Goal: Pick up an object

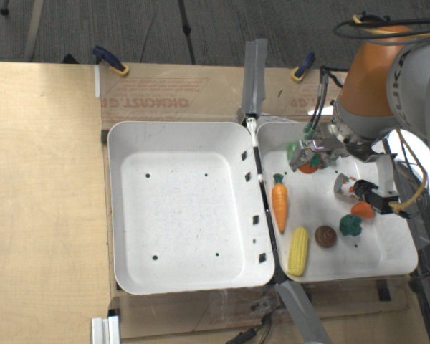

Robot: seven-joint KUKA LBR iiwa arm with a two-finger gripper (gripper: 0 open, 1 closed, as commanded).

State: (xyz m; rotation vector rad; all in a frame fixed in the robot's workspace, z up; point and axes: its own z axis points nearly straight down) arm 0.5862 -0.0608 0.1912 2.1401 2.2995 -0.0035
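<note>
My gripper (308, 156) hangs low over the far left part of the right bin (387, 264). Right under it lies a small red-orange piece with a green part (309, 168), partly hidden by the gripper. An orange carrot (279, 201) lies along the bin's left wall, with a yellow corn cob (298, 251) in front of it. A brown round object (325, 236), a green broccoli-like piece (351, 225), an orange piece (361, 209) and a small white and red item (346, 187) lie to the right.
The left bin (129, 192) stands beside the right one, with a raised divider (261, 192) between them. The arm's orange band (373, 77) and cables (408, 192) lean over the right bin's far right side. Clamps (111, 61) sit at the bench's back edge.
</note>
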